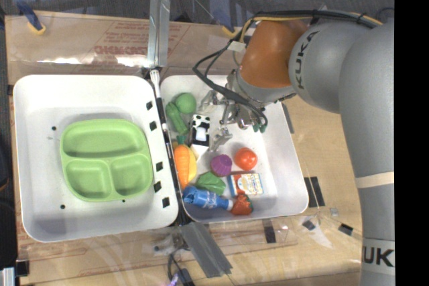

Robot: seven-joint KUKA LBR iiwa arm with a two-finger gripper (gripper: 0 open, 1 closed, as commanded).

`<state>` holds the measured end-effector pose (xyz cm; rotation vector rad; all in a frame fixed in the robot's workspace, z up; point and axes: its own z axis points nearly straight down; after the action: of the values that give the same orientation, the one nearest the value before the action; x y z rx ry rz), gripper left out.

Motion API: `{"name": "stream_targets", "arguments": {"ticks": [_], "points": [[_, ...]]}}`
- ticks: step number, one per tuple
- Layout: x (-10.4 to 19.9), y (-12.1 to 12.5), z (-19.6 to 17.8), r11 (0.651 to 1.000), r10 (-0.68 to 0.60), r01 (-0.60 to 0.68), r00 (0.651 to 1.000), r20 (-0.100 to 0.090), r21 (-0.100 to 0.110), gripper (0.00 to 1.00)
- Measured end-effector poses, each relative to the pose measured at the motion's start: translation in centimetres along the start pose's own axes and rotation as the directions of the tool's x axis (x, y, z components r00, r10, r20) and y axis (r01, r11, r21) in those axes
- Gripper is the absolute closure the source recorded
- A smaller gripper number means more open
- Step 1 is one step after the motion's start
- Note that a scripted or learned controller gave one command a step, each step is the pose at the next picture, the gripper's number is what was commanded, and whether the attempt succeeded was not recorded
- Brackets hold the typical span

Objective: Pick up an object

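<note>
You're early in the pick: the metal 2-finger gripper (226,122) hangs low in the right white bin (289,171), fingers apart around nothing, just beside the black-and-white block (200,130), with that, the purple ball (221,164) and the red tomato (246,159) all unlifted.

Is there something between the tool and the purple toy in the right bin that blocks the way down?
Nothing visible blocks it. The tool hangs in the right bin just above the purple toy, with bare bin floor between them. The red tomato and the black-and-white toy lie beside this path, not in it.
</note>
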<state>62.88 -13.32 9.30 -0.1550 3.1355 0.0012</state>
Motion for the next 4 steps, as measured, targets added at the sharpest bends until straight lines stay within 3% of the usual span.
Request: {"name": "stream_targets", "arguments": {"ticks": [1, 3, 4], "points": [[0.6, 3.3, 0.0, 0.998, 0.062, -0.062, 0.998, 0.0, 0.007, 0.0], [12.4, 4.7, -0.3, 0.987, -0.162, 0.161, 0.987, 0.014, 0.007, 0.0], [11.4, 4.5, -2.0, 0.986, -0.168, 0.167, 0.985, 0.044, 0.023, 1.0]]}}
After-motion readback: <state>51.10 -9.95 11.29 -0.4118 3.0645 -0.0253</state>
